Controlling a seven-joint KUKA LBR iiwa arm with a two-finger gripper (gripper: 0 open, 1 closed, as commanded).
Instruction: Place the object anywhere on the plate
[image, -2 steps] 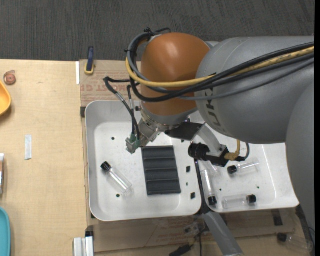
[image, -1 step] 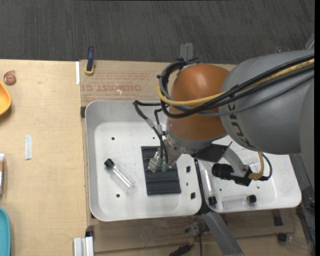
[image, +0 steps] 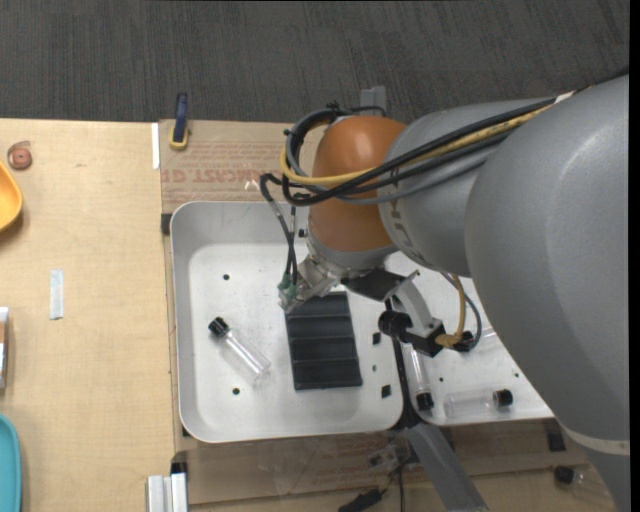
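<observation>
While my gripper (image: 326, 378) hangs low over the left bin (image: 190, 300), I cannot tell whether the jaws stand wide or narrow; nothing shows between them. Presumed task object: a clear vial (image: 240, 348) with a black cap, lying flat on the bin floor near my jaws, to their left in the camera view, not touching. Its long axis runs diagonally, cap end farther from me. No obstruction lies between. Beyond my jaws to the right, two more vials (image: 470, 402) rest in the right bin (image: 530, 400). I cannot identify a plate with certainty.
</observation>
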